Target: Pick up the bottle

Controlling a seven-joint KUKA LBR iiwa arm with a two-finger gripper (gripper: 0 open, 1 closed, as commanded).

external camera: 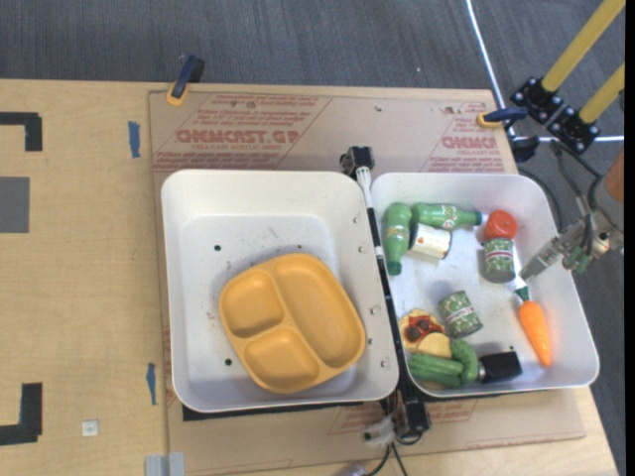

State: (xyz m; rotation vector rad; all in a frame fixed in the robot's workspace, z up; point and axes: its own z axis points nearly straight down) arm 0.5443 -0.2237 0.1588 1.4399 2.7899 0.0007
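Green bottle lying on its side at the back of the right bin.

Its long axis runs nearly left to right, with the cap end toward the red-capped jar on its right and the base touching a second green bottle that stretches toward the near side. A white block sits just under it. Nearer the front lie a small patterned can, a smooth tapered orange carrot and a bumpy green pickle. The gripper hovers over the bin's right rim, apart from the bottle; whether its fingers are spread or closed cannot be told. The left bin holds a glossy yellow divided plate.
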